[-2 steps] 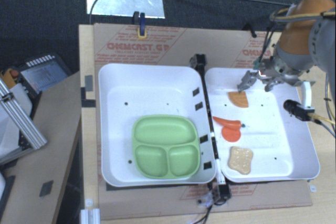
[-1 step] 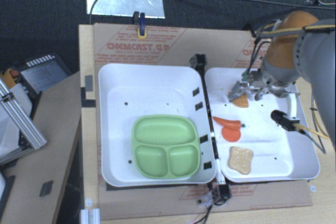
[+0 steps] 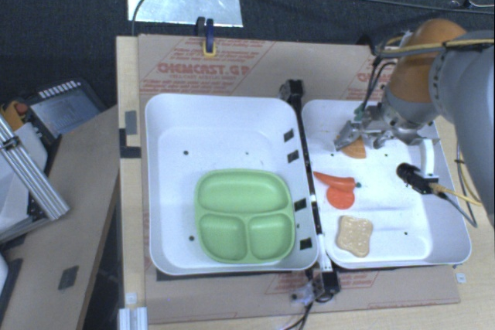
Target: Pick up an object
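From my remote console I watch the gripper [image 3: 349, 140], its grip unreadable, hover over a small orange piece [image 3: 355, 151] in the right bin [image 3: 448, 243], just above the carrot [image 3: 336, 180]; it looks light, stiff, slick, best pinched across its middle.

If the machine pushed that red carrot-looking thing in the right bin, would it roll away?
The carrot looks tapered, so it would probably roll in a curve rather than straight. It seems to lie against a red disc, which might block it. Its glossy look suggests hard plastic, likely light and slippery.
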